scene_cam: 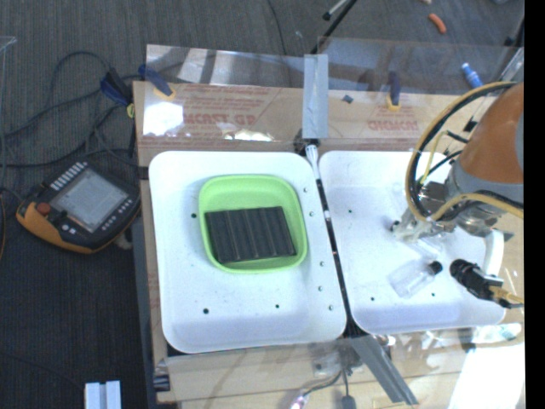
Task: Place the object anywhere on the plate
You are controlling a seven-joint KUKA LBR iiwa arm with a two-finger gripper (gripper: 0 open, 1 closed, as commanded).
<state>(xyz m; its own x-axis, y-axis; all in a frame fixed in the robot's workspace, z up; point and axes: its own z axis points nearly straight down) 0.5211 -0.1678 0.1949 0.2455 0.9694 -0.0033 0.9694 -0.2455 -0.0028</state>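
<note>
Two white bins on the surface. Left bin: green plate bearing a dark ribbed block. Right bin: a clear vial with dark cap lies flat, just below the tool. The tool's opening cannot be told; nothing is visibly held.

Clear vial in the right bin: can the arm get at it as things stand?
Probably yes. The clear vial lies flat on the open floor of the right bin, nothing over or against it, and the end effector hangs just above it.
</note>
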